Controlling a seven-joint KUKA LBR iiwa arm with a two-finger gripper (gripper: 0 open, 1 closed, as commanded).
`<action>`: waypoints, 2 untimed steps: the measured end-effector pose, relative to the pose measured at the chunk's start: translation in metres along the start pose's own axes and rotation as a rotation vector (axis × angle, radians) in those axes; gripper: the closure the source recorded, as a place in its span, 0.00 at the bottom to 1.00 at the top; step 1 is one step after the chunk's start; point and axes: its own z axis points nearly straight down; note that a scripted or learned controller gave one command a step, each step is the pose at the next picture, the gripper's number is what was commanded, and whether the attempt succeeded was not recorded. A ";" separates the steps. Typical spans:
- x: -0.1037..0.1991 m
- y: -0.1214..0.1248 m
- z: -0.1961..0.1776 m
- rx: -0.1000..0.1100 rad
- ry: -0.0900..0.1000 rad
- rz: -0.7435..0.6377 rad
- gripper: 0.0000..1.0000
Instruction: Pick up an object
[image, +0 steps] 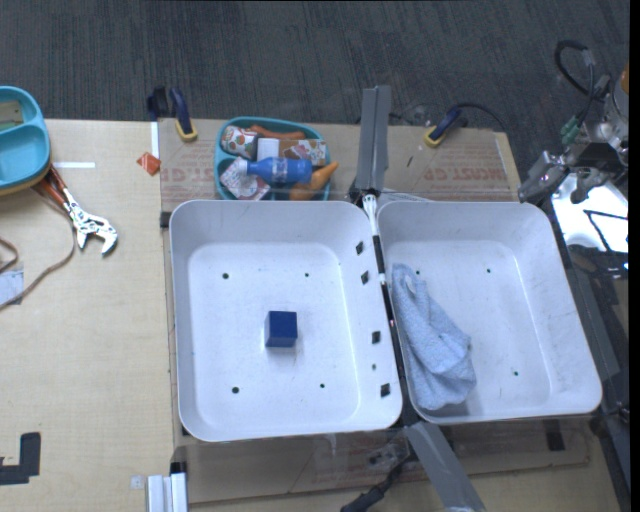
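Observation:
A small blue cube (282, 329) sits on the floor of the left white bin (200, 400), a little below its middle. A crumpled grey cloth (432, 340) lies in the right white bin (560, 330), against its left wall and running toward the front edge.
A teal tub (272, 160) full of several small items stands behind the left bin. A wrench (85, 225) and a blue dish (20, 135) lie on the bench at far left. Clamps (178, 112) and cables sit along the back edge; equipment stands at the far right.

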 end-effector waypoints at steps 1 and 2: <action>0.147 -0.002 0.071 0.001 0.001 0.069 0.00; 0.109 -0.040 0.039 0.001 -0.001 0.148 0.00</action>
